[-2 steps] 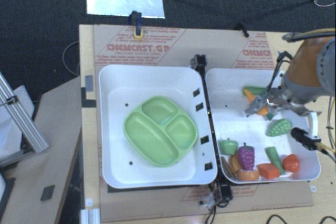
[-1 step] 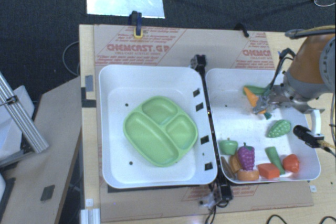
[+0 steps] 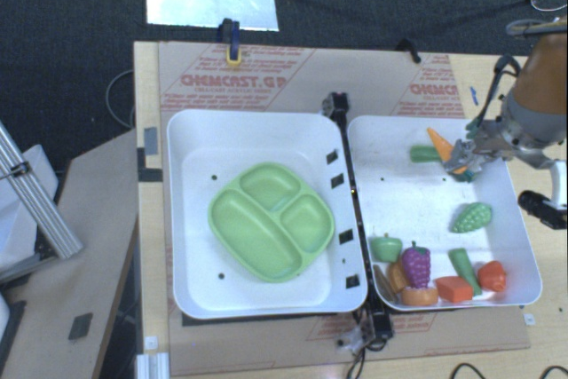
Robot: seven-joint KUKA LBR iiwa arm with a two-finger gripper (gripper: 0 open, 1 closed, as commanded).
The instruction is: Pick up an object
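- The pincer (image 3: 461,157) of the grey arm with the orange band (image 3: 541,89) hangs low over the far right part of the right-hand shallow white bin (image 3: 524,226), just beside a toy carrot.
- I cannot tell whether the pincer is open, closed, or gripping anything.
- The orange plastic toy carrot with a green top (image 3: 430,146) lies near the far edge of the right bin, its orange tip touching or just under the pincer.
- A bumpy light green plastic toy vegetable (image 3: 472,217) lies near the bin's right edge, apart from the rest.
- A heap of plastic toy food (image 3: 435,275), purple grapes among it, sits along the near edge.
- A pale green plastic divided plate (image 3: 271,222) sits mid-way in the left-hand white bin (image 3: 191,146).
- Judged step: reaching for the carrot, no lift yet.
- Next likely calls for closing squarely on the carrot, then rising straight.
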